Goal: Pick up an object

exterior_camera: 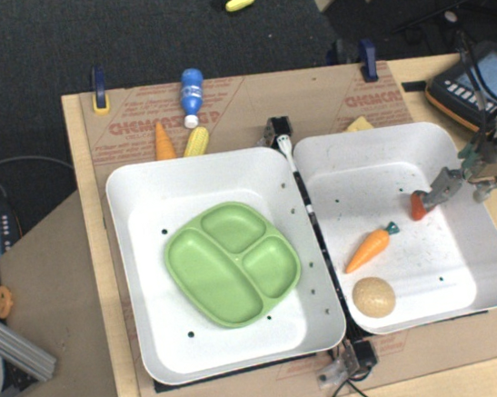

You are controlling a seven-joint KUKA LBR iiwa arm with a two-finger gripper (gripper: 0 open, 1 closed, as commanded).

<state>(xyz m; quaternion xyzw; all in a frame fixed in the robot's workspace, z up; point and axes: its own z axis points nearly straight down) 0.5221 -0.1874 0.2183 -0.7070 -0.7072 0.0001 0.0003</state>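
Note:
Three objects lie in the right bin (380, 152). An orange toy carrot (366, 249) with a green top lies near the middle. A round tan ball-like item (372, 297) sits close to the front rim. A small red object (417, 206) lies toward the right. My gripper (435, 193) reaches in from the right edge, low over the bin, and its tip meets the red object's right side. Whether it grips the red object is unclear from this angle.
A green divided plate (232, 264) lies in the left bin (141, 217). Behind the bins on the bench are a blue-and-white bottle (191, 95), another carrot (163, 143), a yellow corn piece (196, 141) and a yellow scrap (359, 124). A black clamp (277, 130) sits between the bins.

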